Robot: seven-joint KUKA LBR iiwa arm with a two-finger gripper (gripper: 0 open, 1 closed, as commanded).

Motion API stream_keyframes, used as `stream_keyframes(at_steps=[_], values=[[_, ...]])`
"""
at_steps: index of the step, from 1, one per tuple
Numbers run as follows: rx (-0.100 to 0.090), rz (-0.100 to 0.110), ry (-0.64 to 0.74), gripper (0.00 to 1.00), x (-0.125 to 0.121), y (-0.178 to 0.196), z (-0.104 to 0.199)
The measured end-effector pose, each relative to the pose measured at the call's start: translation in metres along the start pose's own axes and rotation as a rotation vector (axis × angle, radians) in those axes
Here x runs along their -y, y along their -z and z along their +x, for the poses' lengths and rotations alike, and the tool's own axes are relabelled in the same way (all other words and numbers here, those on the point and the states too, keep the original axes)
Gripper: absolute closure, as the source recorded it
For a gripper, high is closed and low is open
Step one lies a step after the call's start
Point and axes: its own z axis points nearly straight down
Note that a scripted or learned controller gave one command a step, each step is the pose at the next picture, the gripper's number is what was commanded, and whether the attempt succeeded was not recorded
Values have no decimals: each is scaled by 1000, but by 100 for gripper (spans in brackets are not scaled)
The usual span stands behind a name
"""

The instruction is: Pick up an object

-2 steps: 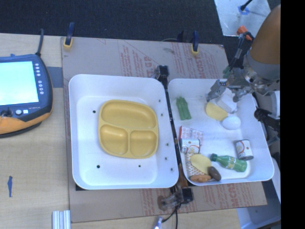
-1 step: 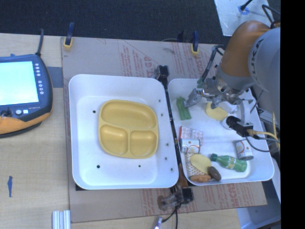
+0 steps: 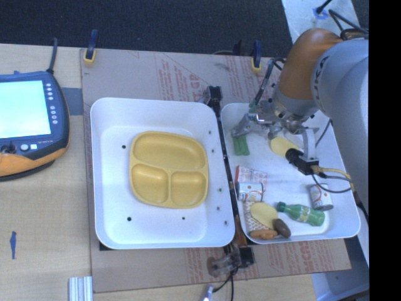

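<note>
Glossy green plastic bottle (image 3: 302, 213) lying in right white bin (image 3: 338, 162), moulded yellow three-compartment tray (image 3: 168, 168), pincer (image 3: 257, 127) grip unclear.

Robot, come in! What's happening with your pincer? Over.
Pincer low in right white bin. Nothing seen gripped. Flat green piece and yellow banana-shaped toy beside it.

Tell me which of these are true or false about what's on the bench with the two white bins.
1. A yellow divided tray lies in the left bin. True.
2. The green bottle stands upright. False: it lies on its side.
3. The claw is over the right bin. True.
4. The green bottle is in the left bin. False: it is in the right bin.
5. A screen device sits left of the bins. True.
</note>
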Motion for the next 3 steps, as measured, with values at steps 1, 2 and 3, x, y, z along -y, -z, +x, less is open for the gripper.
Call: stream_keyframes(at_steps=[1, 2, 3], values=[[0, -1, 0, 0, -5, 0, 0], [0, 4, -1, 0, 8, -2, 0], [-2, 4, -1, 0, -4, -2, 0]])
